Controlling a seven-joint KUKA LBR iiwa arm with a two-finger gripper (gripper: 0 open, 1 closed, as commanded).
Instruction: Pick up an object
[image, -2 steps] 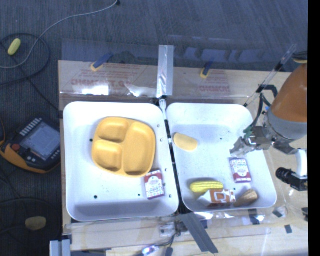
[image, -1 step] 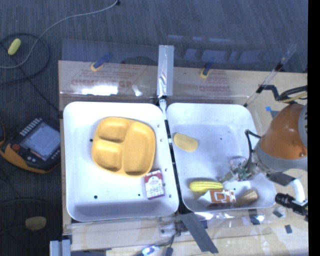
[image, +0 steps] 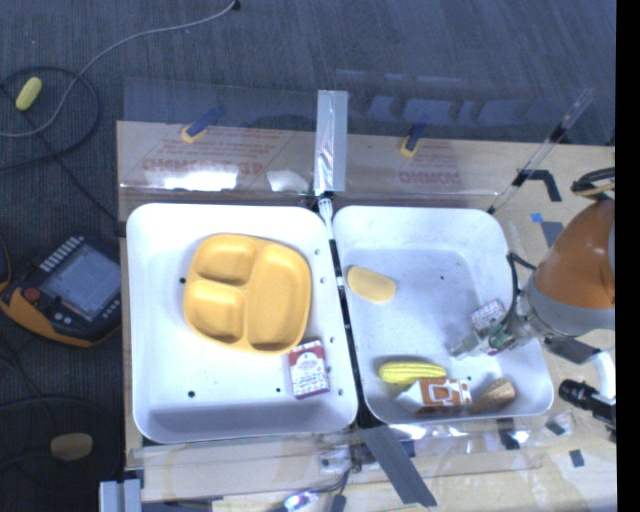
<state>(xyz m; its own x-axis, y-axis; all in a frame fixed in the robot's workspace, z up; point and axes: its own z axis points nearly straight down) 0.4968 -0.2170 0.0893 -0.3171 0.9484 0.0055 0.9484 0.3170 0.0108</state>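
The right bin holds a pale yellow oval piece near its left wall. A yellow corn cob lies at its front, with an orange and white packet and a brown piece beside it. In the left bin there is a yellow divided plate and a small red box at the front right. My gripper is low over the right side of the right bin, just above and behind the brown piece. I see nothing held in it.
The grey arm with its orange band reaches in over the right bin's right wall. A metal divider stands behind the bins. A teach pendant and cables lie on the floor at left.
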